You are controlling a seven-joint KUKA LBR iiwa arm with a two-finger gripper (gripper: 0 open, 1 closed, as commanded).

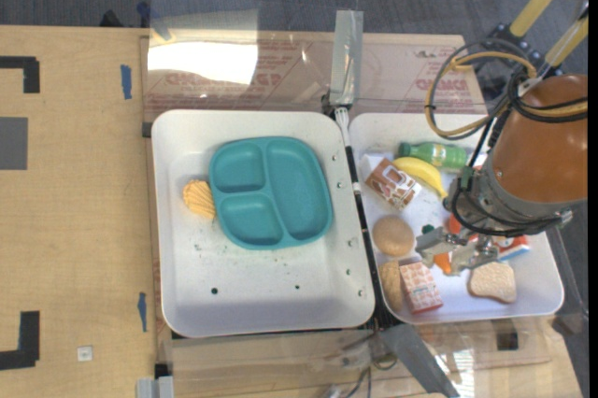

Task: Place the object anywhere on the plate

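The small orange carrot-like toy (pixel 447 263) lay beneath the jaws (pixel 455 248), at four o'clock from the teal compartmented plastic plate (pixel 271 191); it was judged light, rigid, best pinched mid-body. Jaw state could not be told.

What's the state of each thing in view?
plate: in left bin, nothing on it
shell: beside plate's left edge
banana: in right bin
green bottle: lying on its side
small carton: lying flat
bread slice: flat, near the claw
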